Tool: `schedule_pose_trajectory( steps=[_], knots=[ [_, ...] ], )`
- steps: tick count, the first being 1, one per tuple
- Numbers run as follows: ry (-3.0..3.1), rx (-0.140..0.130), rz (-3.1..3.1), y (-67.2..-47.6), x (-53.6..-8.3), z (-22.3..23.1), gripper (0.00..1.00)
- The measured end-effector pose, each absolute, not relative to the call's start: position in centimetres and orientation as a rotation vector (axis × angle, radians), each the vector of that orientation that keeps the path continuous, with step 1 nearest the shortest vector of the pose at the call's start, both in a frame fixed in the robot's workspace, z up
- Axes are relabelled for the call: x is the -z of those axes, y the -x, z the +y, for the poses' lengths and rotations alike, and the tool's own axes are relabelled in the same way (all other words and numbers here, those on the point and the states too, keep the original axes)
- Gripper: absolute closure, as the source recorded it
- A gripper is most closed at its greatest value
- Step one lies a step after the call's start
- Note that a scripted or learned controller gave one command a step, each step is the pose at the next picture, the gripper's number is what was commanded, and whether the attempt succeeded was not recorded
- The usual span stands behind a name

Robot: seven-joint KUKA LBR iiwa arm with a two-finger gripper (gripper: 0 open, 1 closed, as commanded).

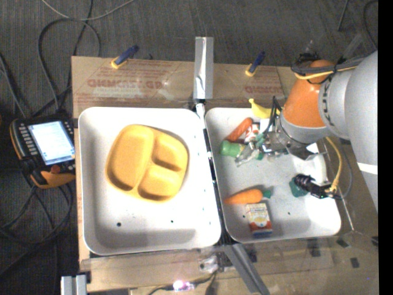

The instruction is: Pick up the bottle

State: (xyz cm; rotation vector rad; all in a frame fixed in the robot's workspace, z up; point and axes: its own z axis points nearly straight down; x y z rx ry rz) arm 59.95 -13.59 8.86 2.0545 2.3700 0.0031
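End effector, grip unreadable, crowds the bottle at the right bin's upper left; open floor lower right.

Two shallow white plastic bins sit side by side on the worktop. The left bin holds a yellow divided plastic tray near its centre. In the right bin, a green plastic bottle lies near the far-left corner, an orange toy carrot mid-left, and a small juice carton against the near edge.
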Motion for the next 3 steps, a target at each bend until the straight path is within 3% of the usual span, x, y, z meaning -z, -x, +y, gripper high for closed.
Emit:
schedule_pose_trajectory(
  steps=[1,2,3],
  knots=[
    [-2.215,0.005,2.226,-63.3,-15.4,-15.6,0.0],
    [-2.223,0.017,2.203,-65.0,-11.3,-12.8,0.0],
    [-2.308,-0.003,2.119,-59.0,-8.9,-10.4,0.0]
  ],
)
